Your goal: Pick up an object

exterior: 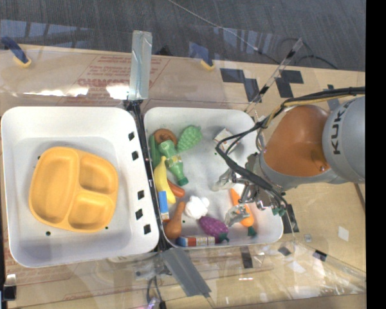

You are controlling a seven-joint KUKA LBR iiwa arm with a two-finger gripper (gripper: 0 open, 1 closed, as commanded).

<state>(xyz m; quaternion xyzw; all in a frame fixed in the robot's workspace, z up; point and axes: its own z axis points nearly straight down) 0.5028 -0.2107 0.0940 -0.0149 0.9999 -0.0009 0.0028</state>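
Camera view, looking down at a slant on a surface (321, 262) bearing two shallow white bins side by side. Left bin (26, 124) holding a yellow divided tray (74, 188), three compartments, nothing in them. Right bin (199, 118) crowded along its left and lower sides with toy food: green leafy piece (190, 137), green bottle-shaped toy (172, 159), yellow banana (161, 177), white cauliflower-like lump (196, 206), purple grape bunch (213, 225), brown drumstick (175, 224).

Grey arm (344, 143) with orange band (296, 143) reaching in from the right, wrist low over the right bin's lower right corner. Pincer (243, 208) down among cables, right at an orange carrot-like toy (242, 214). Spread or pressed together: cannot tell, hidden by the wrist and wiring.

Likely target, judged from position: the orange toy, near the bin's lower right wall, just right of the grape bunch. Long axis seemingly running from upper left to lower right, green tip toward the bin's lower edge; much of it covered, so orientation uncertain.

Possible trouble: a close across the toy's length rather than its width, letting it slip out. Bin wall close by, so a scrape or a blocked close plausible. Grape bunch near enough to be nudged or caught instead.
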